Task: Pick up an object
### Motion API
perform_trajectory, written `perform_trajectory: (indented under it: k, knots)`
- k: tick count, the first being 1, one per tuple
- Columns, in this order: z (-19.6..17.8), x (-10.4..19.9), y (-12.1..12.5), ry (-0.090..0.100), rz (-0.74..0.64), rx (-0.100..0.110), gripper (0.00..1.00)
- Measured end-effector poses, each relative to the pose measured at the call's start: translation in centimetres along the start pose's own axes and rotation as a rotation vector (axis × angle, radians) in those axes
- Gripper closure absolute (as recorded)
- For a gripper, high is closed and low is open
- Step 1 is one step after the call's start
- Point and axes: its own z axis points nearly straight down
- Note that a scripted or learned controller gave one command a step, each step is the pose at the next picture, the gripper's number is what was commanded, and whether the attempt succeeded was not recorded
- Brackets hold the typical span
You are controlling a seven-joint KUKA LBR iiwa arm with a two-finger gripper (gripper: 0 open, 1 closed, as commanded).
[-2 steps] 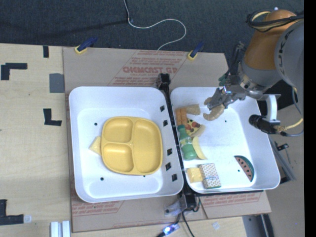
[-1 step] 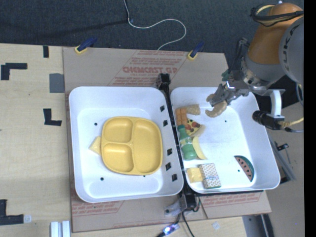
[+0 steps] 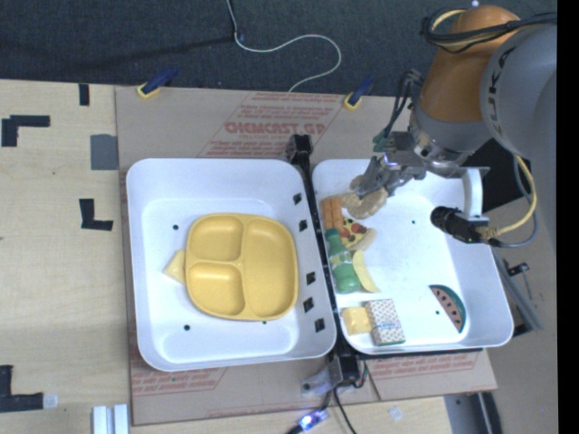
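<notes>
My gripper [image 3: 373,188] hangs over the upper left part of the right bin [image 3: 470,269]. A small tan, rounded object [image 3: 365,206] sits right at its tip, touching or just under it. I cannot tell whether the object is held. Below it, along the bin's left wall, lie an orange piece [image 3: 333,213], a red and yellow item [image 3: 355,234], a green object [image 3: 344,268] and a yellow strip [image 3: 365,277].
At the right bin's front lie a yellow block [image 3: 355,319], a patterned box [image 3: 386,320] and a watermelon slice [image 3: 448,307]. The left bin [image 3: 154,197] holds a yellow divided plate [image 3: 242,266] with a yellow wedge [image 3: 174,264] poking out beneath it.
</notes>
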Motion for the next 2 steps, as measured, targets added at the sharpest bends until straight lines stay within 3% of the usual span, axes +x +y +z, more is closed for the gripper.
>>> perform_trajectory:
  k: [2]
  knots:
    - [-0.6,11.0,-4.6,0.001,-0.001,0.002,1.0]
